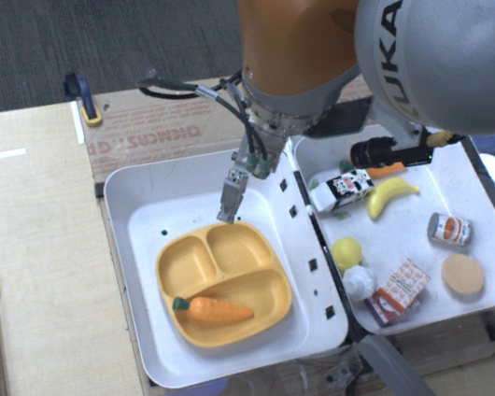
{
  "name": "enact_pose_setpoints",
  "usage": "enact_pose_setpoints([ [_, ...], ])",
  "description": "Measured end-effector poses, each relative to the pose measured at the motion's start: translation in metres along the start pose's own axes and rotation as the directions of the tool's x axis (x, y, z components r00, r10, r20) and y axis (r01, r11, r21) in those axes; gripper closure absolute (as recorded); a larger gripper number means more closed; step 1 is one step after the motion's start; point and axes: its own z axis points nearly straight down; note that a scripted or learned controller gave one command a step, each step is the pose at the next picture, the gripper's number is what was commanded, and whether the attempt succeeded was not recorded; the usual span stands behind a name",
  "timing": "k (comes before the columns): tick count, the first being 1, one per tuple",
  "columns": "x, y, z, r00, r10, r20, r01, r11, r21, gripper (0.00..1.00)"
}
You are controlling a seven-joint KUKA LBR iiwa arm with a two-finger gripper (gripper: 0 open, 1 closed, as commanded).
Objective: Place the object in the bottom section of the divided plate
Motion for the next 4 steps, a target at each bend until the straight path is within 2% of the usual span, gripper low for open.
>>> enact_pose_setpoints([
  [1,-0.002,0.001,-0.006,1.0,0.002,0.0,-0.002,1.0,0.005,1.0],
  [2,-0.01,0.054,0.117,1.0,0.025,-0.002,-0.025,1.0,0.001,1.0],
  [3,-0.029,0.086,0.145,0.959,0.284,-0.001,-0.284,0.959,0.001,1.0],
  [4,-0.029,0.087,0.145,0.959,0.284,0.0,-0.284,0.959,0.001,0.0],
])
